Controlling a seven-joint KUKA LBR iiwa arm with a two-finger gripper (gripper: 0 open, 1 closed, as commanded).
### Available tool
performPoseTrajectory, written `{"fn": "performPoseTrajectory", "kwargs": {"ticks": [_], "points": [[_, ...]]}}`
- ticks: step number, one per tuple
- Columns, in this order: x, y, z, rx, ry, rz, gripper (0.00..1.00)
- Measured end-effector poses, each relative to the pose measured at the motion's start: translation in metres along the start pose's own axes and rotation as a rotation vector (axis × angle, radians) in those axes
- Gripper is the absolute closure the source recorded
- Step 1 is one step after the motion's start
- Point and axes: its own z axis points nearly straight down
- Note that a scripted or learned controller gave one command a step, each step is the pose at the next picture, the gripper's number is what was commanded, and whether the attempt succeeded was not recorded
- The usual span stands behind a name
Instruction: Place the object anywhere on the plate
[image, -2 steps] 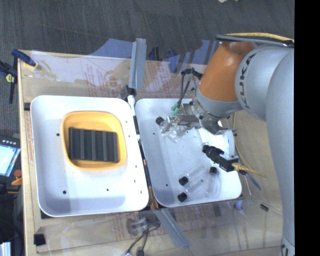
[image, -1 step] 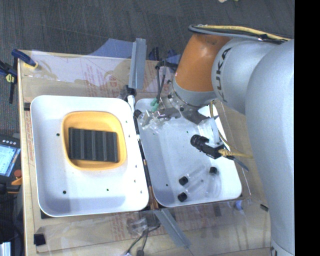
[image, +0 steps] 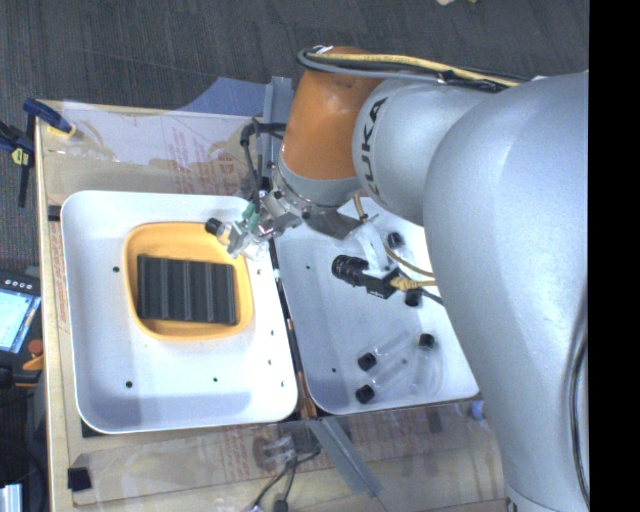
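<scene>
From above, two shallow white bins sit side by side on the bench. The left bin (image: 90, 390) fills the left centre of the frame, and an orange plate (image: 150, 240) with a dark ribbed middle lies in its upper half. The plate's rim stops short of the bin's upper and left walls, and a wide bare strip of white floor runs below it to the bin's lower edge.

The grey arm (image: 500, 200) enters from the right and covers most of the right side of the frame, its orange band (image: 325, 120) in the upper middle. It hides the upper part of the right bin (image: 330, 330). The gripper (image: 243, 228) hangs at the upper centre, over the seam between the two bins and just off the plate's upper right corner. I cannot tell how its claw stands: the tips blur into a small greenish and dark cluster, and what that cluster is I cannot say.

On the visible lower floor of the right bin lie small dark pieces (image: 385, 365), with clear parts among them, near the bin's lower edge.
</scene>
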Motion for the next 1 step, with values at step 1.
{"fn": "performPoseTrajectory", "kwargs": {"ticks": [1], "points": [[-0.0003,0.0000,-0.0002,0.000,0.000,0.001,0.00]]}}
